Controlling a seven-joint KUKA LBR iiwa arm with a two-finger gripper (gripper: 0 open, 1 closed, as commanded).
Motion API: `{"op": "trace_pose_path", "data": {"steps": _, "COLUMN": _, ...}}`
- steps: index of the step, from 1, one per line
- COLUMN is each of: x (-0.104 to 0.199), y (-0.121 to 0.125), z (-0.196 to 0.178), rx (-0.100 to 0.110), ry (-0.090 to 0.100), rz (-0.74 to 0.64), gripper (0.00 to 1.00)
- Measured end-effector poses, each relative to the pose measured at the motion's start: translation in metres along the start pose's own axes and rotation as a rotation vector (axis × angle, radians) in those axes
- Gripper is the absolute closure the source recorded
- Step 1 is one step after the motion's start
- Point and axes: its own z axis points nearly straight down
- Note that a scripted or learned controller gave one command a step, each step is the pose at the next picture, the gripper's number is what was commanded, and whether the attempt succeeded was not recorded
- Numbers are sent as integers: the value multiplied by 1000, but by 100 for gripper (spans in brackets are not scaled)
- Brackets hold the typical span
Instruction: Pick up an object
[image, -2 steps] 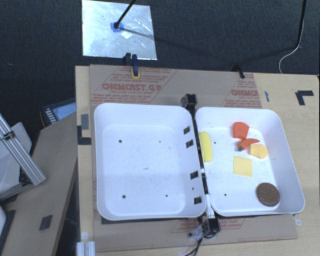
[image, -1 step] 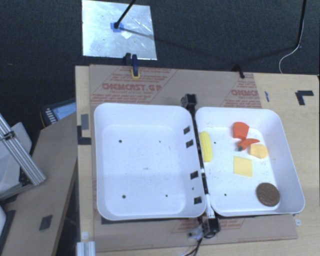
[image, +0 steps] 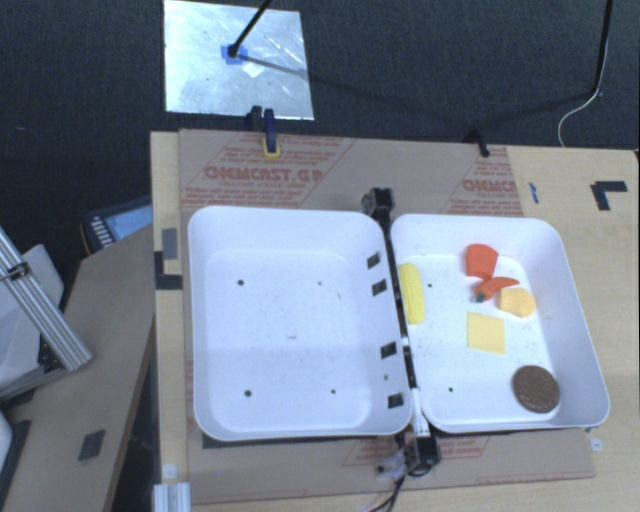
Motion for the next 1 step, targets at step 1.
{"op": "trace_pose_path", "data": {"steps": 1, "x": 0, "y": 0, "z": 0, "rx": 0, "ry": 0, "rz": 0, "gripper": 100}}
